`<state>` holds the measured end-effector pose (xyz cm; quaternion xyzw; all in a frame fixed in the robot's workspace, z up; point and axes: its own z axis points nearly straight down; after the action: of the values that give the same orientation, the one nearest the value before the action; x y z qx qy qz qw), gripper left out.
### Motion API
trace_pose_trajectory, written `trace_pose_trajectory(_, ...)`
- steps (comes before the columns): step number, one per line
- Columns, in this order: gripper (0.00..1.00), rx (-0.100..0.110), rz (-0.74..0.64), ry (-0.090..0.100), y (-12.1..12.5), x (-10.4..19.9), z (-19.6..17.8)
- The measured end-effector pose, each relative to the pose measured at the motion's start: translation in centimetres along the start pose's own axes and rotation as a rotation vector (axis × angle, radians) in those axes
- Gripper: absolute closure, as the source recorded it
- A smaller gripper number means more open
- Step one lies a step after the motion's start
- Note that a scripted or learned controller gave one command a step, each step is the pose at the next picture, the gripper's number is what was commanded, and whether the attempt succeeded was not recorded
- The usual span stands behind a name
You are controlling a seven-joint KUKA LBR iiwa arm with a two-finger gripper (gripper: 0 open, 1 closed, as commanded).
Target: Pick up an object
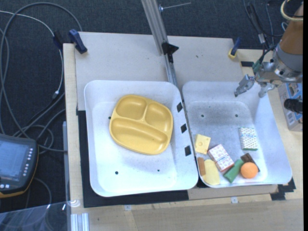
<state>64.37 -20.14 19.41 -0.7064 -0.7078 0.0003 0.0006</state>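
My gripper [253, 89] hangs over the far right corner of the right bin [219, 109], its two fingers spread open with nothing between them. The objects lie well below it at the bin's near side: a yellow cheese wedge [202, 143], a red-and-white patterned box [221, 157], a pale yellow piece [211, 172], a green block [234, 171], an orange ball [249, 170], a brown piece [247, 158] and a green-dotted white block [248, 138].
The left bin [98, 129] holds a yellow divided plate [141, 124]. A metal pole [156, 20] slants up from between the bins. Cables and a pendant [14, 165] lie off the bench at left.
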Motion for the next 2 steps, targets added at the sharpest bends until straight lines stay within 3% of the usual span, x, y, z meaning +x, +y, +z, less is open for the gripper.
trace_pose_trajectory(1,0.00,0.000,0.000,-0.001,0.0,0.0,0.0)
trace_pose_trajectory(2,0.00,0.006,0.001,0.001,0.0,-0.2,6.3)
